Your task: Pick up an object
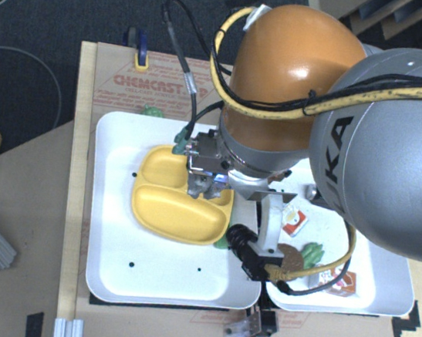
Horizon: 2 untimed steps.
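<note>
Looking at it near to far, roughly:

Near edge of the bench: a small clip or connector (258,321) with a cable sits just past the front rims of the two bins.

Right bin (391,302): a few small things lie near its left rim, a red-and-white packet (291,222), a green piece (313,254), a brown disc (290,256) and another red-and-white wrapper (338,281). The arm covers the rest.

Left bin (107,212): a yellow two-part dish (175,202) lies toward its right side, flat on the floor, looks like the obvious pick.

Gripper (206,189): down over the dish's right edge, right at the ridge between its two hollows. The wrist hides the tips, so honestly can't tell how far apart they are or if they've got anything.

Far edge: cardboard sheet (157,78) with red print under the bins, and a blue-and-yellow clamp (141,47) at its far left corner.

Progress: I'd say it's at the reach/grasp stage. Dish isn't lifted, so closing (if it hasn't) and raising are what's left.
</note>
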{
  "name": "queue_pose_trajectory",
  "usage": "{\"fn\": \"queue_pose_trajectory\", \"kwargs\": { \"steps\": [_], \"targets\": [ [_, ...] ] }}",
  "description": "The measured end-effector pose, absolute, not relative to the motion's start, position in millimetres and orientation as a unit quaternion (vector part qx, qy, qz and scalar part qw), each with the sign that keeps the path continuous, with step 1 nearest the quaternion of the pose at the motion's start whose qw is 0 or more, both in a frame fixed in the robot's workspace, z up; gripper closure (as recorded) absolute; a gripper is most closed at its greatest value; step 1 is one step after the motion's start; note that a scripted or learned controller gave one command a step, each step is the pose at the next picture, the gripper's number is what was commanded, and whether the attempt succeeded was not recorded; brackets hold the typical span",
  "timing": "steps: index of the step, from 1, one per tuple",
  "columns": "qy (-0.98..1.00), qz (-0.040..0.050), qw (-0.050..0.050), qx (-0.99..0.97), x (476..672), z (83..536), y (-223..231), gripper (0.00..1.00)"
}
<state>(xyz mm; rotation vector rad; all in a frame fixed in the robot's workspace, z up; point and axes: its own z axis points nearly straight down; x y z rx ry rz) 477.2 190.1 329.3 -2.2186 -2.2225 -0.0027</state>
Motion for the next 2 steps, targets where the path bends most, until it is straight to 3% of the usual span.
{"fn": "queue_pose_trajectory", "kwargs": {
  "steps": [1, 2],
  "targets": [
    [-0.706, -0.0037, -0.002, -0.708, 480.0, 395.5, 160.2, 1.0],
    [-0.708, -0.0013, -0.001, -0.706, 479.8, 402.1, 162.7, 1.0]
  ]
}}
